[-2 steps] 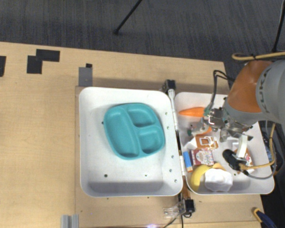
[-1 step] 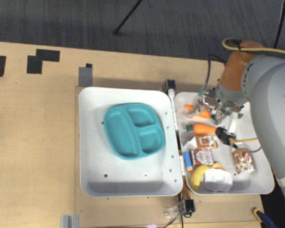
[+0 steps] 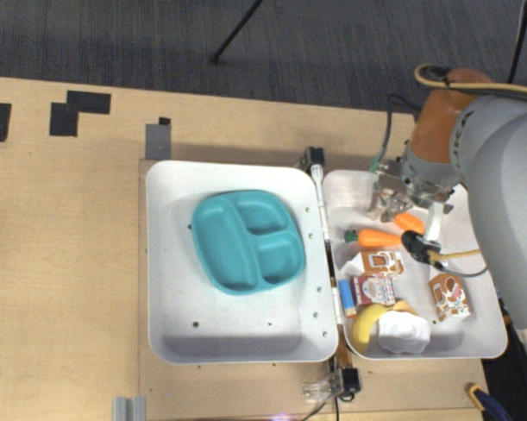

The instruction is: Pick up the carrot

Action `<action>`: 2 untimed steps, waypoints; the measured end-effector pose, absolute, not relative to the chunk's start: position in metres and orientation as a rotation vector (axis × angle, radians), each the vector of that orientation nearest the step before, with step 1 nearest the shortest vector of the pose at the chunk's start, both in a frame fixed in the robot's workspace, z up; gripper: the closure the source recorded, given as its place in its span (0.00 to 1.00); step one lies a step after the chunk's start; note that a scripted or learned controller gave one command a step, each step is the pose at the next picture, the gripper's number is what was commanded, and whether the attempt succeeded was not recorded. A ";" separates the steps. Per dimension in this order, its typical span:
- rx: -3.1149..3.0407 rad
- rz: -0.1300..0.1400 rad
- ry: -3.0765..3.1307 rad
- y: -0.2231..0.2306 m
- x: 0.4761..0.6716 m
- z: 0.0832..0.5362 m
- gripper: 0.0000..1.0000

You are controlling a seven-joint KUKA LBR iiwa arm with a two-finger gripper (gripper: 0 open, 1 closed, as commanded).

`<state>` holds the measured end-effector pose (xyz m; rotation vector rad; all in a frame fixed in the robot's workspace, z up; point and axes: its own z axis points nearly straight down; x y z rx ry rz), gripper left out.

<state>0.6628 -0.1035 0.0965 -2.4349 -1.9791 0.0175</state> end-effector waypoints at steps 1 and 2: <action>-2.434 0.019 -1.980 -0.103 0.663 0.096 0.00; -2.468 -0.003 -1.946 -0.099 0.610 0.086 0.00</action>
